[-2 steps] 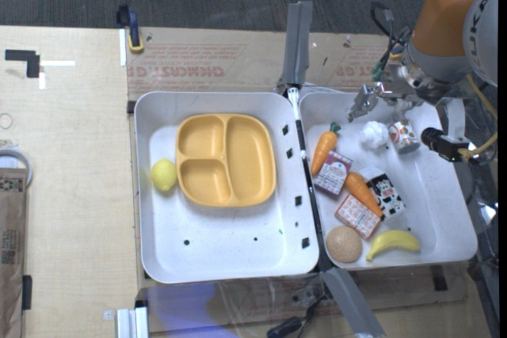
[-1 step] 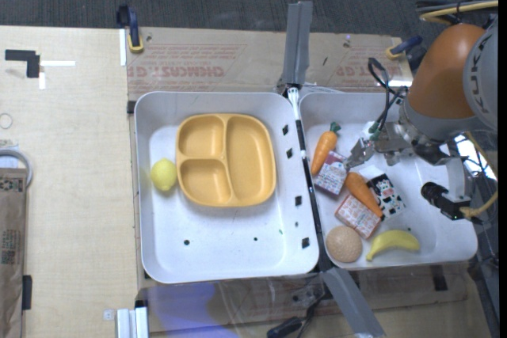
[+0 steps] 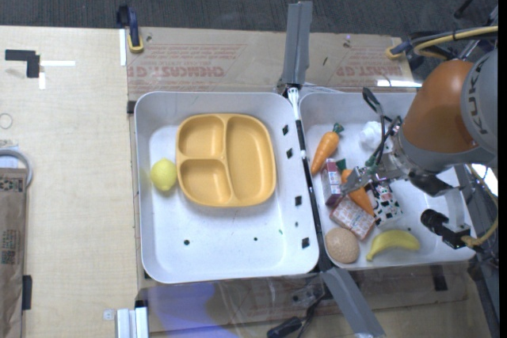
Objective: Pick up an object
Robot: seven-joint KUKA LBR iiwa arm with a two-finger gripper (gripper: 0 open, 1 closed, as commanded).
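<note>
Orange-banded arm's gripper point(image 3: 366, 180) sits among right-bin clutter point(image 3: 358, 211).

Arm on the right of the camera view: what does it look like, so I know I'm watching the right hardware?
The arm is grey with a rounded orange band above the wrist and dark lettering on its grey casing. A yellow cable and black ones run alongside it. The gripper is dark metal with thin wires.

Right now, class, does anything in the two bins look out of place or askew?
Nothing is spilled or broken. The right bin is crowded: carrot, banana and packets lie jumbled together. The lemon sits beside the yellow tray, not inside it.
</note>
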